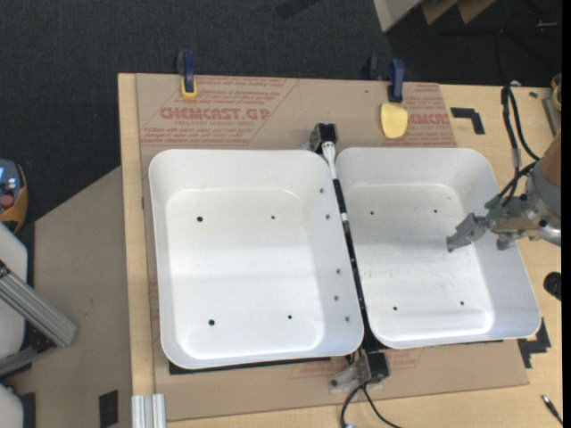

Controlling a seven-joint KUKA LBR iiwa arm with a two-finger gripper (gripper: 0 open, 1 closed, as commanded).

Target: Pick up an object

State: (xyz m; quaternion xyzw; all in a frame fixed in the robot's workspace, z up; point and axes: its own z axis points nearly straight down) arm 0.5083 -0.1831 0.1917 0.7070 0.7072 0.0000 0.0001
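Approach step, nothing picked. Your gripper [466, 236] hangs over the right bin [419, 333]; I cannot tell how it is set, and nothing shows in it. Nearest object: yellow piece [393, 119] on the board, well beyond the bin's far rim. Next move calls for reaching it.

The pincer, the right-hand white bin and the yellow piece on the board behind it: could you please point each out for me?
pincer [464, 237]: camera view, the grey tip over the right bin.
right bin [419, 333]: camera view, its near rim.
yellow piece [393, 119]: camera view, its middle, on the board below the blue clamp.
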